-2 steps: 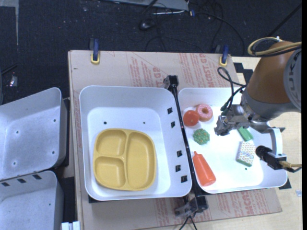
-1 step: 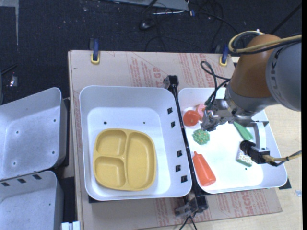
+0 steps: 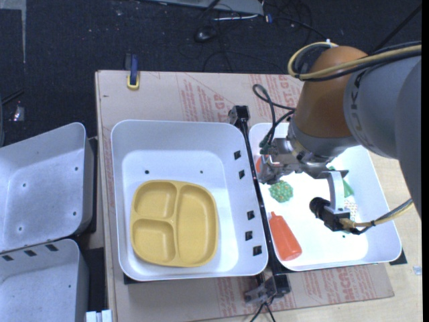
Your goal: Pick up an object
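Observation:
In the right bin (image 3: 375,250) lie a green knobbly ball (image 3: 281,192) and an orange-red carrot-shaped piece (image 3: 285,237) near the bin's left wall. A green and white item (image 3: 344,192) lies further right, partly hidden by the arm. My gripper (image 3: 271,170) hangs over the bin's left side, just above and left of the green ball. A small red thing (image 3: 258,167) peeks out beside it at the bin's edge. The big grey arm with its orange band (image 3: 328,92) covers the bin's far part.
The left bin (image 3: 127,146) holds a yellow divided plate (image 3: 175,222). A black divider with clips (image 3: 251,200) runs between the bins. White trays (image 3: 40,180) lie off the bench at the left. A black cable fitting (image 3: 328,213) hangs from the wrist over the right bin.

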Robot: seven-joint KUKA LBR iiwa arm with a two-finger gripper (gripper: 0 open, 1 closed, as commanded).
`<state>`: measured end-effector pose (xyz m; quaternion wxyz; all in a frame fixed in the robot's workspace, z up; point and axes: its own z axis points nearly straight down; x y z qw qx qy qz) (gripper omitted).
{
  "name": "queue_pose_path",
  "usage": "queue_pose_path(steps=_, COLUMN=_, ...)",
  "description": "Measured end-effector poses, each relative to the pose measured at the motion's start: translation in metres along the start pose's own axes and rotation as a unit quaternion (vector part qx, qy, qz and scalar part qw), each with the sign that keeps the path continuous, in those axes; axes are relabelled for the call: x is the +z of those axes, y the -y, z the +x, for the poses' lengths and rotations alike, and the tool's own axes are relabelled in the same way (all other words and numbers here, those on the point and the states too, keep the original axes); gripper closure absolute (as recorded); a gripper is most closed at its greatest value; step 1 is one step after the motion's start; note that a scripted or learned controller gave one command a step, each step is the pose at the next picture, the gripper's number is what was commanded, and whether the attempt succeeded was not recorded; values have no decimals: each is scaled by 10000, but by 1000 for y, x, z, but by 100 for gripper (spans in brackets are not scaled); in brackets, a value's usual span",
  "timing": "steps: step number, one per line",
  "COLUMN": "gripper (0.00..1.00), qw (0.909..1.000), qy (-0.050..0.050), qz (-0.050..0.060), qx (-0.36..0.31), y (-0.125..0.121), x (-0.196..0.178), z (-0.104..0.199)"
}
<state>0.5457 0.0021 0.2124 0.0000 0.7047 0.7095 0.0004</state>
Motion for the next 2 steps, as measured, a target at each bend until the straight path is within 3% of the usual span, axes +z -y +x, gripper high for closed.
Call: queue_pose_path(steps=2, gripper=100, qw=10000, qy=-2, qz=-11, qx=3, y=-29, x=-22, z=96)
